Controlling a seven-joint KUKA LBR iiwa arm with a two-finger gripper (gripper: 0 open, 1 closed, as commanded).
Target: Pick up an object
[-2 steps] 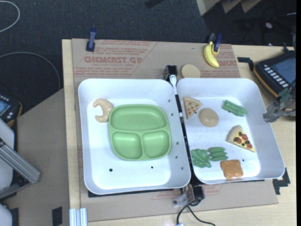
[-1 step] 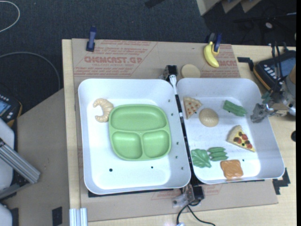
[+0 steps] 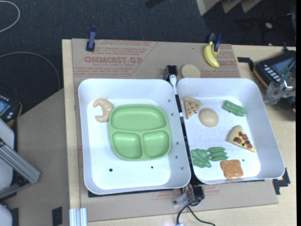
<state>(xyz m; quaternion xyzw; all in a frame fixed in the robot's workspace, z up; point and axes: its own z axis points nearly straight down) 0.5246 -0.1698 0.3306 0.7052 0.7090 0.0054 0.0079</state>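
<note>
We cannot tell the end effector's state from this view, so we start from the right bin (image 3: 263, 108), nearest the arm's side. It holds the candidates: a pizza slice (image 3: 241, 138), a round bun (image 3: 209, 117), toast (image 3: 231, 168), and green beans (image 3: 217, 152) touching a leafy green (image 3: 201, 158). The left bin (image 3: 89, 126) carries a green divided plate (image 3: 139, 131) and a croissant (image 3: 103, 109). We judge the flat pieces risk slipping, and the touching greens a double grab.

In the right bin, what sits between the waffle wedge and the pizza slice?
In the camera view, a round tan bun lies between the waffle wedge and the pizza slice.
</note>
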